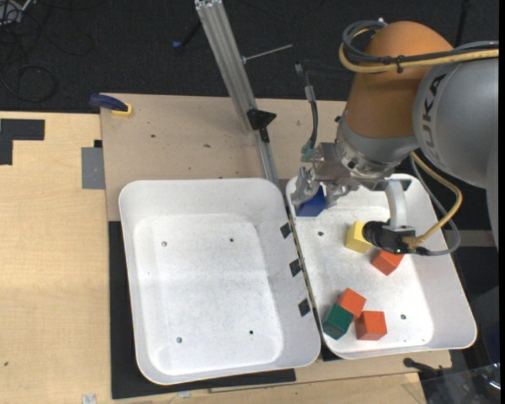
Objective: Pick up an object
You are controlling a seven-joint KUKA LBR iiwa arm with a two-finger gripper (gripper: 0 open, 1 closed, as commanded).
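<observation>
My gripper (308, 194) hangs over the far left corner of the right bin (438, 326), close to the divider between the bins. A small blue block (315, 204) sits between its fingertips, partly covered by the metal fingers (300, 188), and the gripper is shut on it. Loose in the same bin lie a yellow block (358, 236), a red block (386, 261), an orange-red block (351, 300), a green block (337, 321) and another orange-red block (371, 325).
The left bin (151, 200) is a bare white tray. A slanted aluminium rail (231, 66) rises behind the bins, just left of the gripper. The arm's grey body and orange band (400, 74) overhang the right bin's far side. Black cables loop near the yellow block.
</observation>
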